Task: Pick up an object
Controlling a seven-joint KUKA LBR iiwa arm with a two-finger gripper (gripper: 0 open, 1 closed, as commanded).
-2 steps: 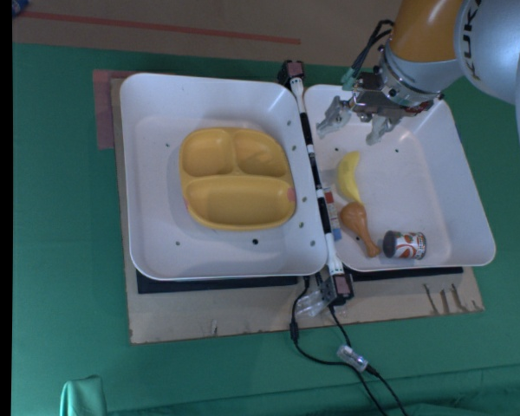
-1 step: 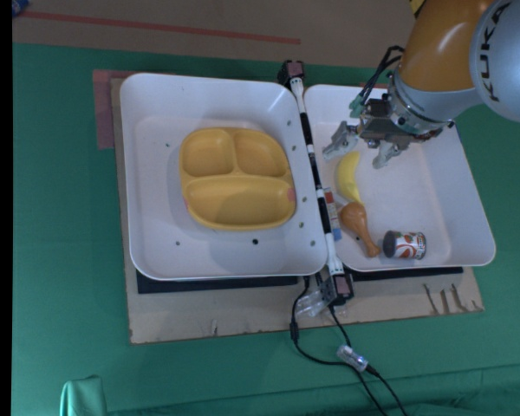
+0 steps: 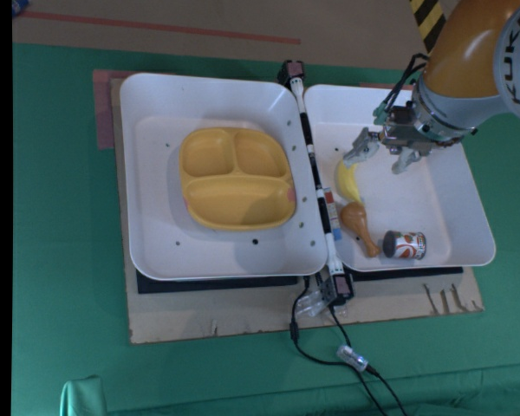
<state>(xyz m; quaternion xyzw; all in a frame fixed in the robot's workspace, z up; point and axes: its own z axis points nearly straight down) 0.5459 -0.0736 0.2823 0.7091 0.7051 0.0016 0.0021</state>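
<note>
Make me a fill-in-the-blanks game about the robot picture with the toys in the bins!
1. The yellow divided plate lies in the ____ bin.
2. The banana lies in the ____ bin, near the gripper.
3. The small can lies on its ____.
4. The toy drumstick lies between the banana and the ____.

Missing words: left; right; side; can

We saw two white bins (image 3: pixel 156 258) of smooth, faintly glossy plastic. In the left one lay a yellow divided tray (image 3: pixel 236 178), matt plastic. Right of that tray, the banana (image 3: pixel 347 180) and drumstick (image 3: pixel 360 226) looked like smooth moulded plastic, and the small can (image 3: pixel 405 245) wore a printed paper-like label. Under the bins lay rough brown cardboard (image 3: pixel 217 323) on matt green cloth (image 3: pixel 61 232).
</note>
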